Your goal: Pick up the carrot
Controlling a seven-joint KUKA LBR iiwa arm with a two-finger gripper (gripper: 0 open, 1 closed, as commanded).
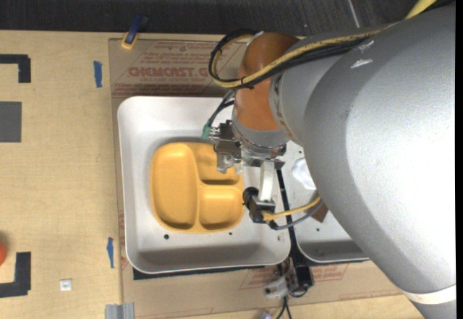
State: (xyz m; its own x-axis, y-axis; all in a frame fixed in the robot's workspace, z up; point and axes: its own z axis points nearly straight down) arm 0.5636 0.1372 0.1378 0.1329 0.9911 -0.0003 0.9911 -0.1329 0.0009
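My gripper (233,163) hangs low over the left white bin (137,166), at the right rim of a yellow divided tray (177,187) that lies in that bin. The orange band of the wrist (262,93) sits just above it, and black and yellow cables (278,213) loop around it. The big grey arm (383,151) reaches in from the right and hides most of the right bin (329,251).
The bins rest on a sheet of cardboard (173,64) on the tan bench. A small red-orange thing (2,254) peeks in at the left edge. Blue tape marks (98,73) and a blue-yellow clip (133,32) lie near the cardboard.
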